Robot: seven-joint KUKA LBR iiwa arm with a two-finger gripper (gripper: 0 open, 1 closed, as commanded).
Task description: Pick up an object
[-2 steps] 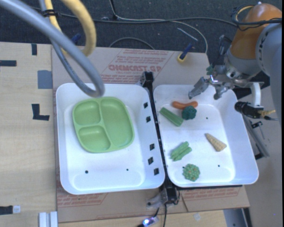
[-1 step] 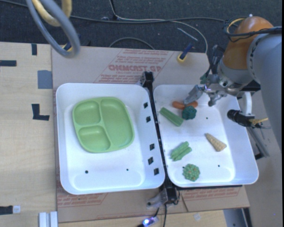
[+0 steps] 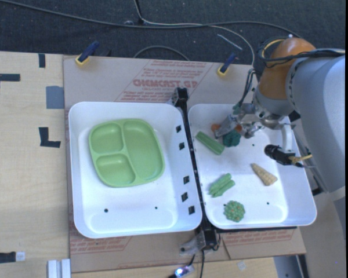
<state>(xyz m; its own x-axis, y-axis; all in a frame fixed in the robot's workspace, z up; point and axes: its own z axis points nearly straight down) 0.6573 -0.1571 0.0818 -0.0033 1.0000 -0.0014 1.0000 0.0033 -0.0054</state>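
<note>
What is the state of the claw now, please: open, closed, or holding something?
Claw: low over the right bin, by the dark teal object; open or closed cannot be told, and no grasp is visible.

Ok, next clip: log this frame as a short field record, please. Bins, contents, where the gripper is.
left bin: holds a green divided plate
right bin: holds a green stick, a green bean bundle, a green broccoli piece, a tan cone
gripper: over the upper part of the right bin, next to the green stick
dark teal item: right at the gripper; grasp cannot be confirmed
arm: reaches in from the right
</note>
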